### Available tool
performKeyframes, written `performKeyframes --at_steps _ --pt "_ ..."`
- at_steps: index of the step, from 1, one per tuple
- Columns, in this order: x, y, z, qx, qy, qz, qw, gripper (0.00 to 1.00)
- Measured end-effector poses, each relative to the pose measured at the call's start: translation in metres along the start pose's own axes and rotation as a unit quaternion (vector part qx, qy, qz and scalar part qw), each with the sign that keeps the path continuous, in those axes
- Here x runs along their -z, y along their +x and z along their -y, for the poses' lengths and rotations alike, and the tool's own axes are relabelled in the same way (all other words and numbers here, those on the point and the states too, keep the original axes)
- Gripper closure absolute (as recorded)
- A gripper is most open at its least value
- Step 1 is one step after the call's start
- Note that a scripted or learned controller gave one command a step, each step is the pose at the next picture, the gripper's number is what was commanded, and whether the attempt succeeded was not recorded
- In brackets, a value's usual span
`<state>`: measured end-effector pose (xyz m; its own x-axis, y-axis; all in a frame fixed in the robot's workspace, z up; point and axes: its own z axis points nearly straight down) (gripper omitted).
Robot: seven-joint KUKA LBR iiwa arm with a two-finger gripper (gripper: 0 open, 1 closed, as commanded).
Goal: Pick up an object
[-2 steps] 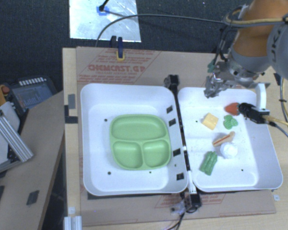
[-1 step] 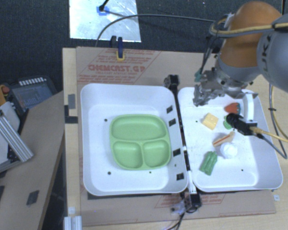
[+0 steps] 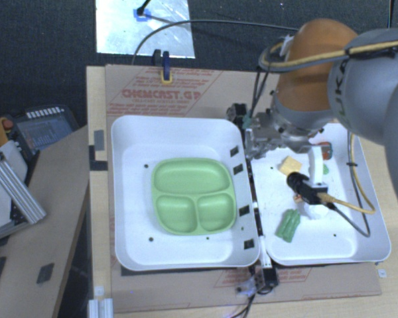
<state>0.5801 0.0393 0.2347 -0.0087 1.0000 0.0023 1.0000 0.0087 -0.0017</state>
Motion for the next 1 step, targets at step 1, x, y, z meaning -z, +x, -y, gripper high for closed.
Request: performKeyframes --at_steps 1 --pt "0.0042 0.0485 0.0158 0.000 -0.001 0.000 1.0000 1.00"
